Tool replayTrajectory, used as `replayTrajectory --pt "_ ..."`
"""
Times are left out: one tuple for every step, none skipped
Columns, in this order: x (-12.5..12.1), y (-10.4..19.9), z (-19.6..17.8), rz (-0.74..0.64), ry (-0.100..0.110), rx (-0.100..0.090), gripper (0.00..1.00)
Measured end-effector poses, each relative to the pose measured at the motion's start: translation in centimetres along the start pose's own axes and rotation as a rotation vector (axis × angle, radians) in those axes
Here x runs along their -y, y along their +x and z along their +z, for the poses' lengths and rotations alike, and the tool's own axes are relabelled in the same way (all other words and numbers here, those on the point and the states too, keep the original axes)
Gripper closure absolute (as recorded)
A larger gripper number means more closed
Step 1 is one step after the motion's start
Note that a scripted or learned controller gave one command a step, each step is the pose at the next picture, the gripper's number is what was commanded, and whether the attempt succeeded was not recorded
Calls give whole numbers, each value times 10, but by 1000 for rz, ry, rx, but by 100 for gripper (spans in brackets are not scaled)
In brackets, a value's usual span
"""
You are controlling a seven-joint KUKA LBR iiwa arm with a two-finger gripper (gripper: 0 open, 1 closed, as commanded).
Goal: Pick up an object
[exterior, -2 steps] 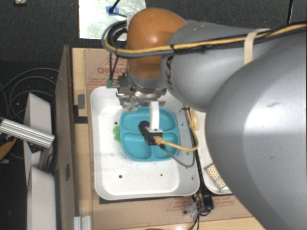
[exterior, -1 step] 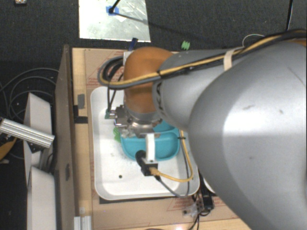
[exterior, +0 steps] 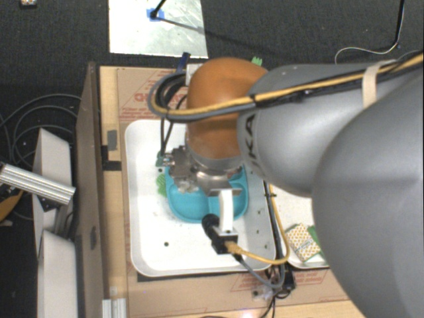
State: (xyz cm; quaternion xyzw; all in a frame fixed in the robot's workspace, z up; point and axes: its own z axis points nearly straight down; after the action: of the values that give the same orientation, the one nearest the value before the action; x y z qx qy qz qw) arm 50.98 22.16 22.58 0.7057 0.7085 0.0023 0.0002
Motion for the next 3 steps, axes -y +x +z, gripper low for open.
replayTrajectory --pt "23 7 -36 -2 1 0 100" --pt "21 -42 -132 6 -8 -1 100" --pt "18 -98 -196 7 -6 1 100"
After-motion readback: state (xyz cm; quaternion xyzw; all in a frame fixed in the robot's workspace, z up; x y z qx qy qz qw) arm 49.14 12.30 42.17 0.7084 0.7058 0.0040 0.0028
